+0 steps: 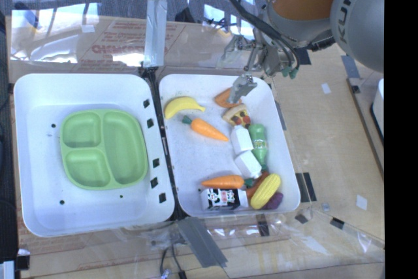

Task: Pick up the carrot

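Seemingly mid-approach: gripper [243, 89] hangs over right bin's [282, 140] far edge, jaw state unreadable; next move needs travel to carrot [206, 129] beside banana [182, 105].

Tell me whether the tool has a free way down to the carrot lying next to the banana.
Probably yes: that carrot lies alone on bare bin floor, with the tool hanging just up-right of it.

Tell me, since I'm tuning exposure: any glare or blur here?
Camera view: the left bin is blown out near white, glare streaks the plastic sheet behind it, the claw looks soft, and the carrot is sharp.
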Robot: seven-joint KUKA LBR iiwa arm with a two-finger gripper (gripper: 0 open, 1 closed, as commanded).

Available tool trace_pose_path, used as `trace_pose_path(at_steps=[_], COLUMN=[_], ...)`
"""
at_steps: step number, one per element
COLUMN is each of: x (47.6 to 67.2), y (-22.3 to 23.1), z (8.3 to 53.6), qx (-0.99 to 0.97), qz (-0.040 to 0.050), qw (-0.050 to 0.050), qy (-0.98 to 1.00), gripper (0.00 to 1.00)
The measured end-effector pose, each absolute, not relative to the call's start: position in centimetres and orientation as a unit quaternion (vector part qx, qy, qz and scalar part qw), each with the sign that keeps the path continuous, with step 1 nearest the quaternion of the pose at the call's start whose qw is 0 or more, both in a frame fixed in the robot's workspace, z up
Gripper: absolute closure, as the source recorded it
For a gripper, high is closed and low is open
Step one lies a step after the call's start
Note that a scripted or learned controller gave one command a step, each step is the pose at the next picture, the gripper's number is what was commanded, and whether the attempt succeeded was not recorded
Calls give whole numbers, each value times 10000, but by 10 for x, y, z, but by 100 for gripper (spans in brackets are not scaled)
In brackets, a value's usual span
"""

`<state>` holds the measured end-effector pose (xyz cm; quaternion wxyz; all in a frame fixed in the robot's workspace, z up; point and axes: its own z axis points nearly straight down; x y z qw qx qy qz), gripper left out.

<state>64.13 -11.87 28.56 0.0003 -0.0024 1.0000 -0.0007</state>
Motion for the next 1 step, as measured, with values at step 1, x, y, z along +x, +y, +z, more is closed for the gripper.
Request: trace_pose_path(at_steps=[1], x=[640], y=[-105], z=[199], qx=[-634], qz=[9], qw=[-24], qy=[9980], gripper=[0])
